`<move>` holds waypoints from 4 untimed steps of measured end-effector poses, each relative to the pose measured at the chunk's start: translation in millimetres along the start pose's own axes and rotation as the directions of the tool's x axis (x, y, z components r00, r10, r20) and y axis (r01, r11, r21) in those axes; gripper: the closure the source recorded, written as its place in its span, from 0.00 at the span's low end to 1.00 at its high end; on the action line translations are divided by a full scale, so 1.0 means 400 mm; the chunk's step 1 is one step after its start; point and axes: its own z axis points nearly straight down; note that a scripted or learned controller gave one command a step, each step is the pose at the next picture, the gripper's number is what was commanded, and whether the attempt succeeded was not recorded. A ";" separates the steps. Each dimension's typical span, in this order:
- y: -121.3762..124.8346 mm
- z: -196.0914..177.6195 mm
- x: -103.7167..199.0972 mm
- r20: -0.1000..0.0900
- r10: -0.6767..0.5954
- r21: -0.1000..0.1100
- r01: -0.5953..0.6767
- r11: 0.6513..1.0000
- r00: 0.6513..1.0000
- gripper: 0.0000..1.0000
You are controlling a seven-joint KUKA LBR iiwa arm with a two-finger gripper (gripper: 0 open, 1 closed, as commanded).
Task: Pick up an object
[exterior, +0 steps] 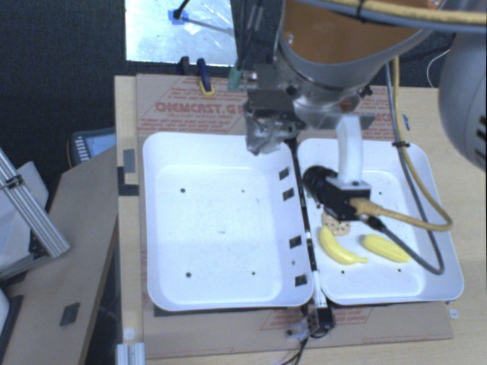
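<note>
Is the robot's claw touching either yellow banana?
Apart. The camera view shows the gripper by the right bin's far corner; the left banana and right banana lie near its front, well away.

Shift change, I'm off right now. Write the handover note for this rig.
Gripper: at the back edge of the left bin, near the divider; no object seen in it.
Things: one yellow banana and a second yellow banana lie side by side near the front of the right bin; a tan round piece sits just behind the first, partly hidden.
Done: nothing picked.
Left: move over the right bin, grasp one, lift.
</note>
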 end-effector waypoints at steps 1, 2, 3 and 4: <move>0.011 -0.105 0.065 -0.004 -0.006 -0.006 0.006 1.000 1.000 1.00; 0.010 -0.099 0.062 -0.002 -0.004 -0.003 0.004 1.000 1.000 0.00; 0.011 -0.129 0.062 -0.004 -0.007 -0.006 0.007 1.000 1.000 1.00; 0.011 -0.127 0.062 -0.003 -0.008 -0.005 0.008 1.000 1.000 0.00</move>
